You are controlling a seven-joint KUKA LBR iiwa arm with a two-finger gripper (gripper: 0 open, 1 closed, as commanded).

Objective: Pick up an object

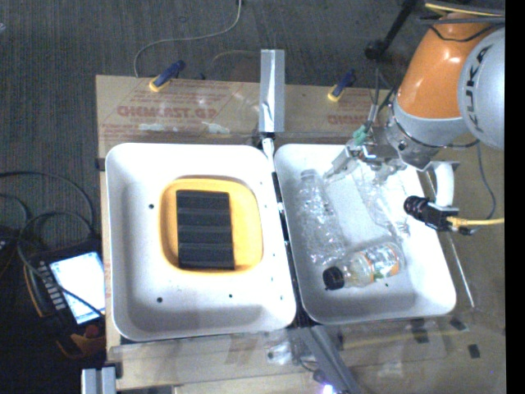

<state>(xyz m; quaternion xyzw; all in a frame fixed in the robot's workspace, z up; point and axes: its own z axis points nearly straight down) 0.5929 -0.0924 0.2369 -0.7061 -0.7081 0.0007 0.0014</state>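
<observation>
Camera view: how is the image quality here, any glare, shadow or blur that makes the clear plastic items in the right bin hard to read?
Camera view: lighting is even and focus acceptable; the white right bin is bright, so the clear bottle nearly blends into it; the black-capped bottle reads better; the gripper is small and cluttered, fingers unreadable; the left bin shows soft shadow along its near wall.

I see two white bins, left (123, 220) and right (426, 290), in smooth, slightly glossy plastic. The bottle (369, 265) is clear, shiny plastic with a matt black cap (332, 278). The yellow tray (212, 224) looks smooth; its black insert (205, 230) is matt and ribbed.
</observation>
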